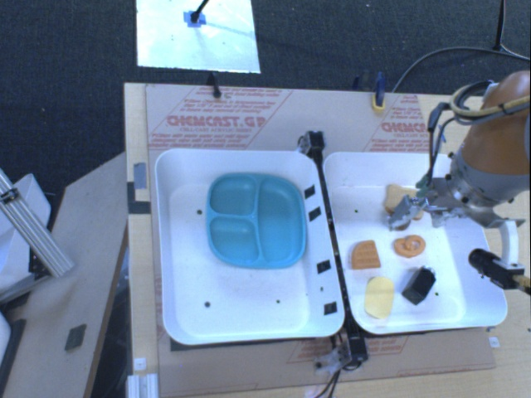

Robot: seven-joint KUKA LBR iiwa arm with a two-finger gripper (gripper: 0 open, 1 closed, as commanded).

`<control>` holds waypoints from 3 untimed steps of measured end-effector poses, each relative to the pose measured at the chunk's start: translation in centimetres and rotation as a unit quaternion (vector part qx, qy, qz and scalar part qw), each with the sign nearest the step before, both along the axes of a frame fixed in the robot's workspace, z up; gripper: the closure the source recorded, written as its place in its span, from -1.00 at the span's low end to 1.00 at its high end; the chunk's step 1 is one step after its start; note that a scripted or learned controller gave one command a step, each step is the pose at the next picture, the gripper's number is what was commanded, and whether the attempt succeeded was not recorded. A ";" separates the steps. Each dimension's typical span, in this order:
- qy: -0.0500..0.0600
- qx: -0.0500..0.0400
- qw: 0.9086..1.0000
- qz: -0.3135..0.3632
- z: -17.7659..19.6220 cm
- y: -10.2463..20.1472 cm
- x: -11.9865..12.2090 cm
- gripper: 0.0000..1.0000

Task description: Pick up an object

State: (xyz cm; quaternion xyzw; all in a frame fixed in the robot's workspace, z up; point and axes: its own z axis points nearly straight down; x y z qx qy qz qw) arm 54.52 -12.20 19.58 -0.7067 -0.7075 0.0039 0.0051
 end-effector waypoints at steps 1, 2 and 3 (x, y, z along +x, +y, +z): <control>-0.007 -0.001 1.000 0.002 0.8 0.0 0.3 -1.00; -0.005 0.000 1.000 0.000 -5.3 0.7 0.2 -1.00; -0.010 0.000 1.000 -0.001 -10.1 0.8 0.4 -1.00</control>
